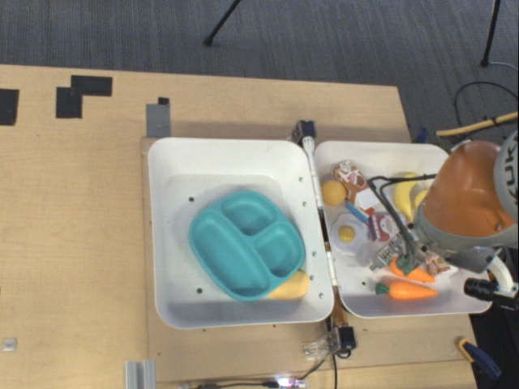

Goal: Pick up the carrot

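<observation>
Reaching into the right white bin [357,302], my metal two-finger gripper [403,259] sits just above the orange plastic carrot [412,291]; my wrist hides its state, so I cannot tell.

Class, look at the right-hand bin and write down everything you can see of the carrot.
The carrot is a small orange toy, plastic-looking and smooth, with a short green stub at its left end. It lies flat on the floor of the right bin, near the front wall, its length running left to right and its tip pointing right. The gripper is just above it in the picture, at another orange piece; whether that touches the carrot cannot be told. Nothing visibly lifts it.
</observation>
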`<control>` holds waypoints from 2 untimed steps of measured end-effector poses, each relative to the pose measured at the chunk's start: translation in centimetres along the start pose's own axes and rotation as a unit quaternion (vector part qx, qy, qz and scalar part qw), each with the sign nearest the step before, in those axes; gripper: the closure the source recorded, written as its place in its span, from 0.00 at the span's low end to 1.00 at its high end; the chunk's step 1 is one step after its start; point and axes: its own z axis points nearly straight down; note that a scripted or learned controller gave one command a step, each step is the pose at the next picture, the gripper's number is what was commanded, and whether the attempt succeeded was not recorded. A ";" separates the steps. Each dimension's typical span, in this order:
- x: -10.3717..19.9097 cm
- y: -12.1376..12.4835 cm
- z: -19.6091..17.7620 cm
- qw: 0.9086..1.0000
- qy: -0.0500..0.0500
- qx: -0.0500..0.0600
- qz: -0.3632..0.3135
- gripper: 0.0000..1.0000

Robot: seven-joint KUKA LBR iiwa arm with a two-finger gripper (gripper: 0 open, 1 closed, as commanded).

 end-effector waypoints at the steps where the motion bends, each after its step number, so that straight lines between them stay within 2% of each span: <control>1: 0.0 0.0 0.0 1.000 0.000 0.000 0.000 0.00; 2: 1.3 0.8 1.1 0.997 0.002 0.003 0.079 0.00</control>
